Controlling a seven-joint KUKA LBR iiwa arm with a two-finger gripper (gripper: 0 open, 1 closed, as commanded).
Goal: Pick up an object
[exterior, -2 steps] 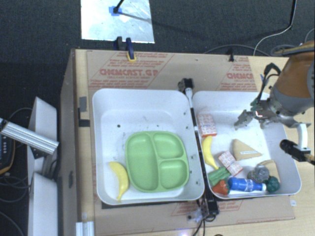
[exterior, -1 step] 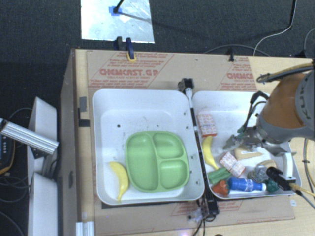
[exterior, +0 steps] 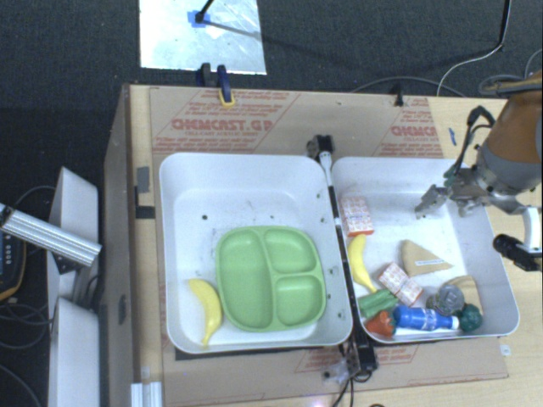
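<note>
**Fingers hung spread over the right bin, nothing between them**

The arm [exterior: 517, 134], grey with its orange band, came in from the right edge, and the gripper [exterior: 443, 197] sat over the upper part of the right bin [exterior: 386, 181]. Its fingers [exterior: 427, 202] were spread apart, pointing left across the bare white floor of the bin, and nothing lay between them.

Every object lay below or to the left of the fingers. Nearest, down and slightly left, was the tan wedge [exterior: 422, 259]. Farther left, against the bin's left wall, lay a pink-and-white box [exterior: 356, 214], and just under it a yellow banana [exterior: 360, 261] along the same wall. Well below the fingers the pile crowded the bin's lower end: a small patterned block [exterior: 399, 281], a green piece [exterior: 376, 302], a blue bottle [exterior: 422, 319] lying on its side with something red [exterior: 382, 322] at its left end, a grey ball [exterior: 447, 298] and a dark green lump [exterior: 469, 318].

Far to the left of the fingers, across the divider, the left bin [exterior: 221, 181] carried a green divided plate [exterior: 271, 276] with a second banana [exterior: 206, 306] touching its lower left rim. Both bins rested on the cardboard-covered surface [exterior: 221, 121].
</note>
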